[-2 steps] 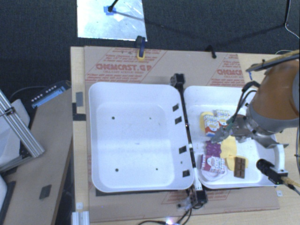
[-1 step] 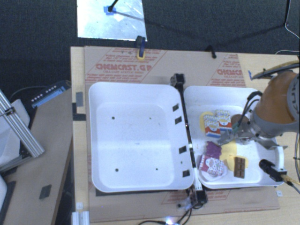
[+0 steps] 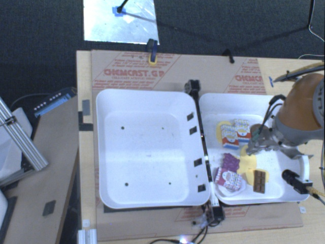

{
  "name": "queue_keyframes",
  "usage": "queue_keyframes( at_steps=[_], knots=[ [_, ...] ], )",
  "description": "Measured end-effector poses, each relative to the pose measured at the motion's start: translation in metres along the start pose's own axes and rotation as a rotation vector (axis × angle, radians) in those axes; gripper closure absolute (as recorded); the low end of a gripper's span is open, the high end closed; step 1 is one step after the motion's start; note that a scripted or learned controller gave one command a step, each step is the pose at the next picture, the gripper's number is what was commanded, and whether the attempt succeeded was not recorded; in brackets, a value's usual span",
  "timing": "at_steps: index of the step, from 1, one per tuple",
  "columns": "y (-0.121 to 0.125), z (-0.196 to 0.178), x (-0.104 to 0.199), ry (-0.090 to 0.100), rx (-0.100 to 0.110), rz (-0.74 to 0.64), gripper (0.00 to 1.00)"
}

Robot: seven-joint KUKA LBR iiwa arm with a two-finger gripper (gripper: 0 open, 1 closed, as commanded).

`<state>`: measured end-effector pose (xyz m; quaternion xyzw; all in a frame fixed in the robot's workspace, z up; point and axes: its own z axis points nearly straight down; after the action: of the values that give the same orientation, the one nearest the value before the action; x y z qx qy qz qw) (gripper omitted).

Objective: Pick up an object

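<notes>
The right bin holds several small items. A white, red and blue carton lies over a yellow piece near the bin's middle. Below them are a purple object, a red-and-white packet, another yellow piece and a brown chocolate-like bar. My gripper reaches in from the right and hangs low over the yellow piece, just right of the carton. The wrist hides its fingers.
The left bin sits beside the right one, with black clips along the shared wall. Both bins rest on a brown cardboard sheet. A shiny metal plate lies behind the bench.
</notes>
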<state>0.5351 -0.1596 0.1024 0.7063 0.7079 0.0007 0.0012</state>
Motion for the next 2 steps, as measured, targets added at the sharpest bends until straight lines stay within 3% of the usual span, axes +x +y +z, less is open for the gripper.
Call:
queue_keyframes(
  at_steps=[1,2],
  knots=[
    [-0.048,0.017,0.061,0.001,-0.002,-0.003,1.0],
    [0.016,0.017,0.074,0.0,-0.005,-0.005,1.0]
  ],
)
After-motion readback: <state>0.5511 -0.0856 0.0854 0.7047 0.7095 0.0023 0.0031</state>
